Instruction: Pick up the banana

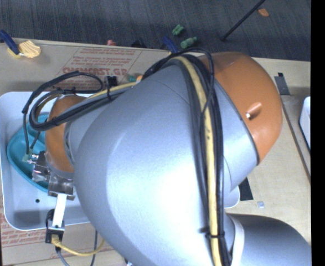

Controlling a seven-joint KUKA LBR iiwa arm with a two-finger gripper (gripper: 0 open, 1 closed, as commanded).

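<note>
Grey arm (151, 165) blocks bin (18, 209) holding teal thing (17, 148)

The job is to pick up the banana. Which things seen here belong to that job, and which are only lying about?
Job: the arm, reaching down into the white bin.
Lying about: teal bowl in that bin; yellow piece and green bits outside the bins.

Robot lab: grey arm (162, 165) over white bin (17, 216)
</note>
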